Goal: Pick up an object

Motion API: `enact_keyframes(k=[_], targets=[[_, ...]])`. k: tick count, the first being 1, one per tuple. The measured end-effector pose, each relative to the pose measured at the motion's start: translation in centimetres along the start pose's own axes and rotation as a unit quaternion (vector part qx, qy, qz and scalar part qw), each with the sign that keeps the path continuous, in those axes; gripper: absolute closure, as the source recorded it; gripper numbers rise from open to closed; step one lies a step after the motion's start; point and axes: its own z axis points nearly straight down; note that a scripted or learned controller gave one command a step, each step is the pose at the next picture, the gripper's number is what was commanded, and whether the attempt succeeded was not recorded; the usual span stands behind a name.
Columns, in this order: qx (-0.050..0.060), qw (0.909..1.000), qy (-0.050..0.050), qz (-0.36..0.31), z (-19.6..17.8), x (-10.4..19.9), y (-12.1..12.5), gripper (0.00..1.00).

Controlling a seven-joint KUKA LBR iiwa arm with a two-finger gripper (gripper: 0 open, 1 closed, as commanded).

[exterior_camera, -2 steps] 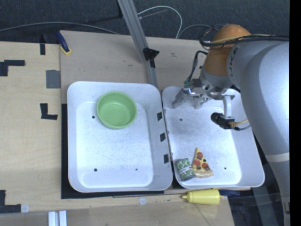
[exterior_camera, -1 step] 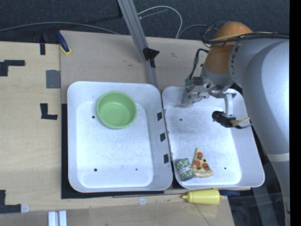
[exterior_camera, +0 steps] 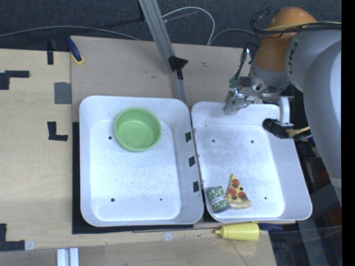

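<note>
A toy pizza slice lies near the front of the right bin, with a small green can touching its left side. A green bowl sits at the back of the left bin. My gripper hangs over the back left rim of the right bin, far from the pizza slice and the can. Nothing shows between its fingers.
A yellow mustard bottle lies on the bench just in front of the right bin. A slanted metal pole rises behind the bins. Cables run across the back of the bench. The grey arm covers the right side.
</note>
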Motion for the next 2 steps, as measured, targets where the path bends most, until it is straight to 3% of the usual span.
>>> enact_keyframes(k=[1, 2], targets=[[-0.001, 1.0000, 0.000, 0.000, -6.4, 0.0, -0.1, 1.00], [0.001, 1.0000, 0.000, 0.000, -9.6, 0.0, 0.0, 1.00]])
